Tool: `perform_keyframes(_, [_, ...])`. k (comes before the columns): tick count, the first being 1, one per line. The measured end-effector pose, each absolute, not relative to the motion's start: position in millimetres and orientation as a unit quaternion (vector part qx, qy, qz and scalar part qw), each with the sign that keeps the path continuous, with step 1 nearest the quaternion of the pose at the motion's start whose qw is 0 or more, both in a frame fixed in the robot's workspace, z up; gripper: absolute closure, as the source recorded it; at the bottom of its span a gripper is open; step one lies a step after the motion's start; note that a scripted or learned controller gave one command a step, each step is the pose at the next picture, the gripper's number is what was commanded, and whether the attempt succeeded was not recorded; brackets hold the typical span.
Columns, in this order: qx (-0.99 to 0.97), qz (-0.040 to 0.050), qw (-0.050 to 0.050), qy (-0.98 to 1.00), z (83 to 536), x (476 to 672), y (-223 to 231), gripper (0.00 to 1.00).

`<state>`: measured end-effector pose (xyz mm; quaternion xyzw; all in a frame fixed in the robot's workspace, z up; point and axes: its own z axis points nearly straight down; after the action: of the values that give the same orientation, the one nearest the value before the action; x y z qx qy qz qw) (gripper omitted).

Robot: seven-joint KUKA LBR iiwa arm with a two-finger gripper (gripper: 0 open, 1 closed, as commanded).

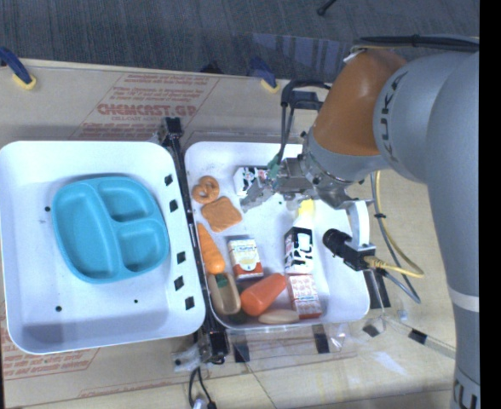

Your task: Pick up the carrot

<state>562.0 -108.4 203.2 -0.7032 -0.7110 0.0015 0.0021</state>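
Carrot [210, 249] lies along the left wall of the right bin [353, 301], right of the left bin's [12, 228] blue tray [110, 227], while farther right the pincer [267, 186] hovers near the far end, its grip state unclear.

Robotics lab: KUKA arm [421, 118] over taped cardboard bench [140, 100], clamps [16, 68], loose cables [395, 267], toy food bins [353, 292].

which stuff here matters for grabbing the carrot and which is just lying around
Matters for the job:
carrot
end effector
right bin

Just lying about:
blue tray
pretzel
toast
small carton
bottle
red box
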Motion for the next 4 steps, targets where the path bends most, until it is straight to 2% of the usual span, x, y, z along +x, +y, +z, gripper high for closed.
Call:
perform_keyframes(1, [-0.745, 0.0006, 0.001, -0.667, 91.1, 586.7, -89.2, 0.00])
perform_keyframes(2, [-0.744, 0.0018, 0.002, -0.668, 101.4, 586.4, -89.5, 1.00])
perform_keyframes(3, [-0.744, 0.0022, 0.002, -0.669, 101.2, 586.3, -89.5, 0.00])
perform_keyframes(4, [-0.742, 0.0028, 0.003, -0.670, 110.7, 586.5, -88.7, 1.00])
